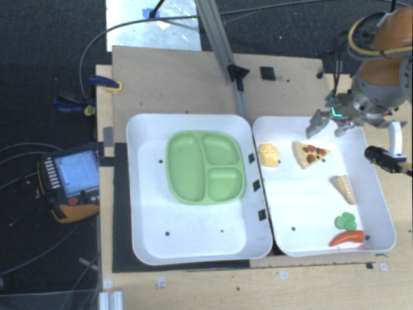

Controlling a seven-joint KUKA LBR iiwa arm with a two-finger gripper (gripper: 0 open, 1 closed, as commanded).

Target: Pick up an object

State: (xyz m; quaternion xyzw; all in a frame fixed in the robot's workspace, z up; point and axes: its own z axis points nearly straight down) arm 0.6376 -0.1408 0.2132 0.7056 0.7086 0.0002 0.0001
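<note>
Over the right bin [381,202] I see my pincer [329,126] open and empty above five toy foods; one green plate [205,166] sits left

no readable text anywhere.

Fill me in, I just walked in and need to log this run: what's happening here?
The arm's gripper hangs open over the top of the right bin, just above the pizza slice, with nothing between its fingers. A yellow toy, a cone, a green piece and a red sausage also lie there. The left bin holds a green divided plate.
</note>
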